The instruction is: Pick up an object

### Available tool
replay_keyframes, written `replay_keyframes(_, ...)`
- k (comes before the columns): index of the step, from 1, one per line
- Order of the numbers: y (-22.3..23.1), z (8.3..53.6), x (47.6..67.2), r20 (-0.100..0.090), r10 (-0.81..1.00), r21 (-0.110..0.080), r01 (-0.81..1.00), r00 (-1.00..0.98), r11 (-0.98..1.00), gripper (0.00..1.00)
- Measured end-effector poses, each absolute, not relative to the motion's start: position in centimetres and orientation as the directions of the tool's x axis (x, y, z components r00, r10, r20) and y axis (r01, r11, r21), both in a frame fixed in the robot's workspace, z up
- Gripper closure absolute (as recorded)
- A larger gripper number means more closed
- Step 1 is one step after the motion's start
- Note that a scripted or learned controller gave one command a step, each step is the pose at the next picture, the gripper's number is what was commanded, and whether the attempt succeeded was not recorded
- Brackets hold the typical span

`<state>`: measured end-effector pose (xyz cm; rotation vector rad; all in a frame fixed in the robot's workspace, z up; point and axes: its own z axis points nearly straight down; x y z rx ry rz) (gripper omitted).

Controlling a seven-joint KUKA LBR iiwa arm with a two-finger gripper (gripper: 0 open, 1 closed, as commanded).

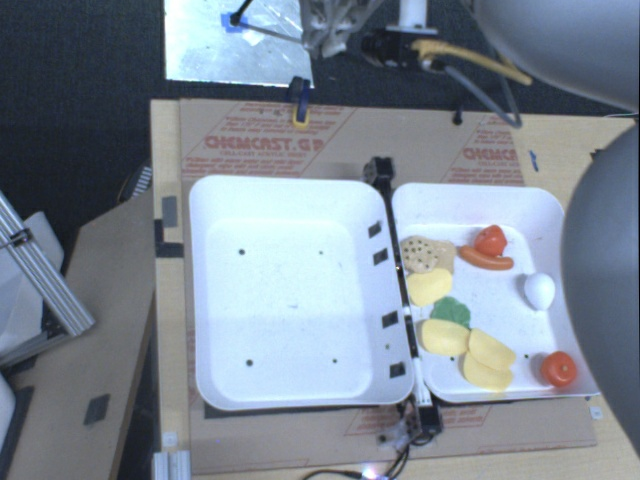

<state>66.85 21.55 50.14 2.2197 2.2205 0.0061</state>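
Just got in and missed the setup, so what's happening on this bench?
A grey robot arm is set to pick up an object. Its hand is up at the top of the view, away from both bins, with nothing between its fingers. The toy foods, such as the white egg and a tomato, lie in the right bin.

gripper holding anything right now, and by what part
Nothing is held: the gripper hangs above the bench's far edge with nothing between its fingers, away from the food in the right bin.
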Motion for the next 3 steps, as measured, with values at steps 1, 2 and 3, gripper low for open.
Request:
replay_keyframes(1,17.9,52.9,66.8,0.001,1.0,0.004,1.0,0.0,0.0,1.0)
replay_keyframes(2,7.9,53.6,66.9,-0.001,1.0,0.002,1.0,0.007,-0.007,1.0)
replay_keyframes(3,1.9,53.5,66.8,-0.001,1.0,0.002,1.0,0.003,-0.003,1.0)
